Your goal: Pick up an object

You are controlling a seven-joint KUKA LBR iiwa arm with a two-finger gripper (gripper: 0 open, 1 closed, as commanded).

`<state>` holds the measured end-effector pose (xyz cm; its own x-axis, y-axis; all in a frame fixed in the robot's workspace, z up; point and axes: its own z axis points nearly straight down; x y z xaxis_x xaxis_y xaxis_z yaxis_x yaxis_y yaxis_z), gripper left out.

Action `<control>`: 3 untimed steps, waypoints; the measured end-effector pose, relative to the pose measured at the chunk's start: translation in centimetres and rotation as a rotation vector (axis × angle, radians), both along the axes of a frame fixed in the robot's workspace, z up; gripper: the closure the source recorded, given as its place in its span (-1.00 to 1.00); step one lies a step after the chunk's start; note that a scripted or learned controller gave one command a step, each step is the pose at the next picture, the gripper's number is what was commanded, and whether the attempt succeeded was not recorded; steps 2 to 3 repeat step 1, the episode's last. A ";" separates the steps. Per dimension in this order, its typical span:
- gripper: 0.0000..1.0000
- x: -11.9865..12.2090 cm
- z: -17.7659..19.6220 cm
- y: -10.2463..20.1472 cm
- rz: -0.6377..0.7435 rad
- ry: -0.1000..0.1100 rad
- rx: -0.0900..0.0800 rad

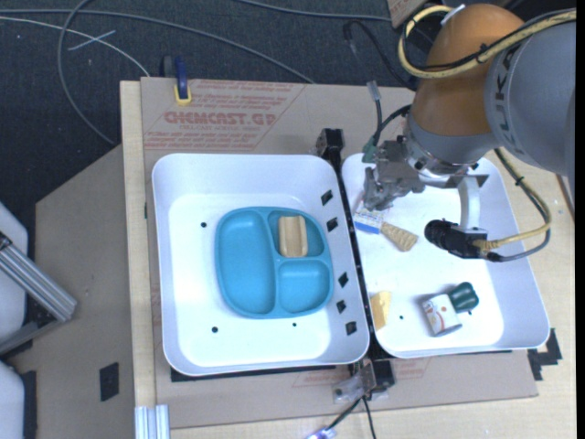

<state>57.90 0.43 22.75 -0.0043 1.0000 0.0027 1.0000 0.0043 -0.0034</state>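
Pincer (379, 195): low over right bin (516, 273), near its left wall; finger spread cannot be told, nothing seen held. Right bin: cone (399, 237), yellow block (379, 308), green-capped item (450, 307). Left bin (174, 245): blue tray (242, 268) with tan block (292, 236).

blue tray (247, 273), white bins (174, 199), orange band (462, 71)

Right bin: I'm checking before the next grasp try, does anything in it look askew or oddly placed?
Yes. A yellow block leans against the right bin's left wall instead of lying flat, and the white box lies tilted beside a green object.
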 end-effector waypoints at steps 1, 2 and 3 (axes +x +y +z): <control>1.00 -2.6 -1.0 5.2 0.001 0.002 0.001; 1.00 -2.6 -1.0 5.2 0.001 0.002 0.001; 1.00 -2.6 -1.0 5.2 0.001 0.002 0.001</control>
